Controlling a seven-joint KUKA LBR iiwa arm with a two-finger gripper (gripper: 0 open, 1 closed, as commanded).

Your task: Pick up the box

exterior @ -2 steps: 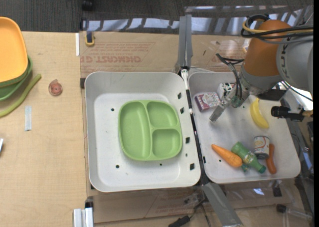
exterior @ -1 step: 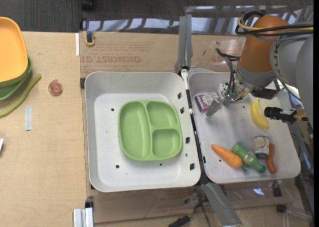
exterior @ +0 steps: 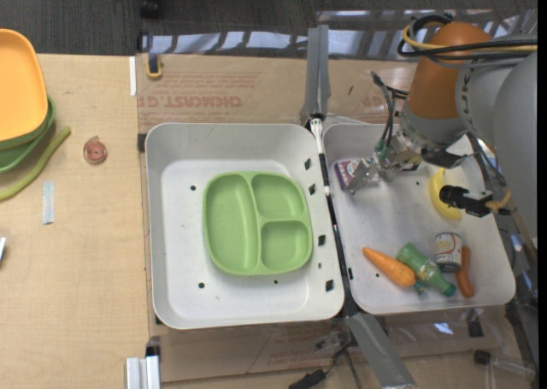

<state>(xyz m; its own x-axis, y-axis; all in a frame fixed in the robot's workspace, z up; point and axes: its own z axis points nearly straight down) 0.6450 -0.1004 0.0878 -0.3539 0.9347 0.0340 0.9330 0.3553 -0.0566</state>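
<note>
contact between the tool point(exterior: 369, 172) and the box point(exterior: 345, 174) seems close, but a hold cannot be confirmed. the box, a small purple and white carton, is seen in the right bin point(exterior: 389, 225), in its upper left part, just beside the wall that is shared with the left bin point(exterior: 171, 233). the tool is placed at the right side of the box, low over the bin floor, and it cannot be told if it is wide or narrow, because the metal parts are small and blurred against the white.

several things could go wrong from here. the box lies very near the bin wall, so it could be pushed against the wall and tilted instead of grasped. if the box is caught by one corner only, it could slip out when the arm is lifted. the carrot point(exterior: 390, 266), the green bottle point(exterior: 424, 269) and the can point(exterior: 446, 250) lie well apart, at the lower side of the bin, so a collision with them is judged unlikely. the green divided plate point(exterior: 256, 223) in the left bin is not involved.
</note>
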